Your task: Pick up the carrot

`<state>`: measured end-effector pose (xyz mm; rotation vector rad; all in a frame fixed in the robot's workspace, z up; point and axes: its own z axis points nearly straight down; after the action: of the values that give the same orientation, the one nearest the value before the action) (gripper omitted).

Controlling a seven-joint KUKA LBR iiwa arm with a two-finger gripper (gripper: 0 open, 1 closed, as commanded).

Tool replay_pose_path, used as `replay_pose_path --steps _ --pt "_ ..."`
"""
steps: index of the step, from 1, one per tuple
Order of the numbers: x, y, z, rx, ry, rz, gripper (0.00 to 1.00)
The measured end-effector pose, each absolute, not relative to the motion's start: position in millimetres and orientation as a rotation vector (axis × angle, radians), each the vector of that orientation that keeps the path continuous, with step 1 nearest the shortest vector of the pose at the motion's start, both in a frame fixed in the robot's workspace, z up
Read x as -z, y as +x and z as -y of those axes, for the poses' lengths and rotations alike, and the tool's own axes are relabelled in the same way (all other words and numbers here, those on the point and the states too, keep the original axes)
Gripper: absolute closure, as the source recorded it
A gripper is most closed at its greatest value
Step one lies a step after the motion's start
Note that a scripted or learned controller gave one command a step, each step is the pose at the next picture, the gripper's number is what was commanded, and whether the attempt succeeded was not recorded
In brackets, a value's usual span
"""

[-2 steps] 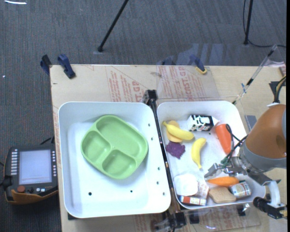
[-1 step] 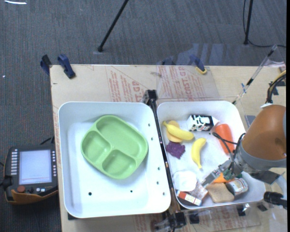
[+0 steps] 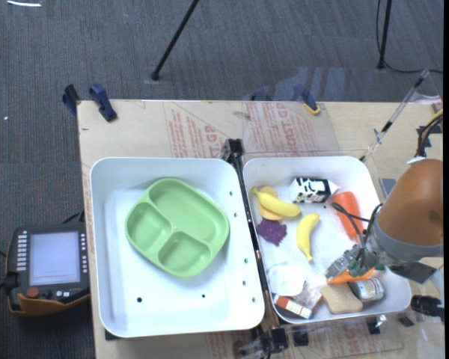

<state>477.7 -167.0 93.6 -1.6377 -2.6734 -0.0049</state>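
Crowding carrot (image 3: 346, 212): bananas (image 3: 278, 203) (toast (image 3: 341, 298) nearby)

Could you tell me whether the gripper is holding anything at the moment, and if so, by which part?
It cannot be told. The gripper sits low in the right bin, at an orange piece beside the carrot, but its fingers are too unclear.

gripper (image 3: 349, 264): low in the right bin (image 3: 363, 169), near its right wall
carrot (image 3: 346, 212): just behind the gripper, further from the camera
single banana (image 3: 307, 234): left of it
banana pair (image 3: 275, 203): left and behind
bread slice (image 3: 343, 299): just in front
divided plate (image 3: 178, 225): far left, in the left bin (image 3: 112, 275)
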Motion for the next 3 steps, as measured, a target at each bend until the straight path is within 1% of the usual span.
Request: replay_pose_path --steps 1,2,3 --pt "-84.7 521.3 85.3 0.003 -1.687 2.643 1.00" --pt "-299.7 506.0 136.6 0.002 -1.412 2.816 1.00" --pt "-117.6 483.5 175.9 0.002 -0.903 2.999 1.00"
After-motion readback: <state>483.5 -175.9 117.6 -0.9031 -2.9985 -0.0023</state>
